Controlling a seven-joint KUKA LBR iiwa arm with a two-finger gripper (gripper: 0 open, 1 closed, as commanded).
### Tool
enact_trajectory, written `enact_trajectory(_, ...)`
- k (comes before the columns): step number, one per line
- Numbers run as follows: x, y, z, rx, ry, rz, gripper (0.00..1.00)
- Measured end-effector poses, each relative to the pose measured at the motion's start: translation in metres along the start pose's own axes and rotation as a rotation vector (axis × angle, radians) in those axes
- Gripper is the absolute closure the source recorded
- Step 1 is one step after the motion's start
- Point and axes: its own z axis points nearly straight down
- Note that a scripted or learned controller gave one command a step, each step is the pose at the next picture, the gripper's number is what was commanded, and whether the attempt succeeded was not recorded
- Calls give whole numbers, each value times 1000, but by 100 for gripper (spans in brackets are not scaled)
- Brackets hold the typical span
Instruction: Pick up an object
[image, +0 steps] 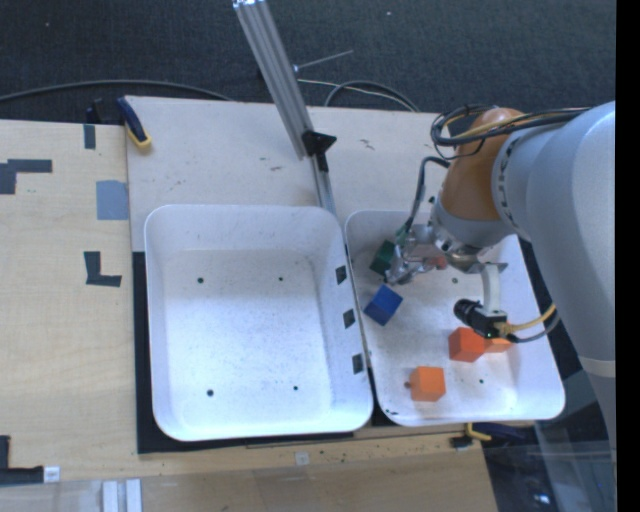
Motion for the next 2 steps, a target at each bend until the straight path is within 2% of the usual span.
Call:
enact_trajectory(1, 0, 0, 1, 1, 0, 0, 0)
enact_trajectory(2, -15, 43, 13, 92, 22, 14, 0)
